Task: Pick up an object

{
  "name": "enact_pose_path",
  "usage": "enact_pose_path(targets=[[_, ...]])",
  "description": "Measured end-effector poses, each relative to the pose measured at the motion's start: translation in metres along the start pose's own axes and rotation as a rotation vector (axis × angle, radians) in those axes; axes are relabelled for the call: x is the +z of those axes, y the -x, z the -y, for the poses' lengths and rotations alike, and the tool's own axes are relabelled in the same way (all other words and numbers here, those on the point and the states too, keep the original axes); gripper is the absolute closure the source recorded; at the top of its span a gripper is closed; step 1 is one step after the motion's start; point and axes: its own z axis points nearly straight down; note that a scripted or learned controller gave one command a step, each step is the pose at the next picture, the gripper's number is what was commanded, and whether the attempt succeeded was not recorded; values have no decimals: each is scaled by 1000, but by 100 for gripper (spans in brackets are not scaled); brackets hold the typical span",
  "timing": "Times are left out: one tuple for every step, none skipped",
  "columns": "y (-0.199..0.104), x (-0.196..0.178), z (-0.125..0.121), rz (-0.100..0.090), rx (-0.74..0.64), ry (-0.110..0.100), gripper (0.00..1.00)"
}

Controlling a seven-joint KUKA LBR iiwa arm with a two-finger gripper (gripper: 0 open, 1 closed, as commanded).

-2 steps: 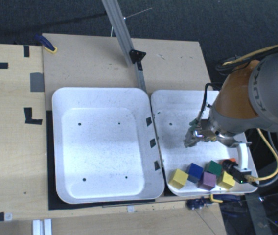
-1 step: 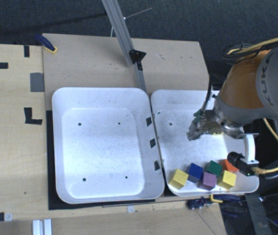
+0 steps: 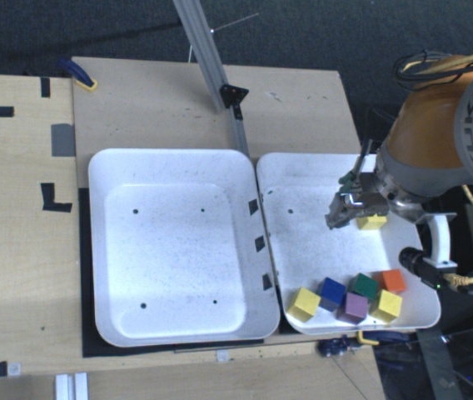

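1. Here, the tool (image 3: 346,208) is seen low over the right bin (image 3: 303,173), with a yellow block (image 3: 373,221) just beside it on its right, partly hidden by the wrist.
2. Whether the tool is open or closed cannot be told, and no block is seen held in it.
3. Other candidates are clustered at the bin's near edge: a yellow cube (image 3: 305,303), a blue cube (image 3: 332,292), a purple cube (image 3: 355,306), a green cube (image 3: 364,286), an orange cube (image 3: 393,281) and another yellow one (image 3: 389,306).
4. The cubes are judged light, stiff and not fragile; their smooth faces may slip.
5. A hold is best taken across two opposite flat faces; the clustered cubes are touching, so little room is left between them.
6. The left bin (image 3: 103,223) is set beside it on the surface (image 3: 136,98).
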Motion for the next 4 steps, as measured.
enact_pose_path(targets=[[0,-38,-1,0,1,-1,100],[-55,-30,-29,-1,-4,-4,100],[-93,-19,-49,0,-2,-6,100],[-150,-3,-62,-1,-4,-6,100]])
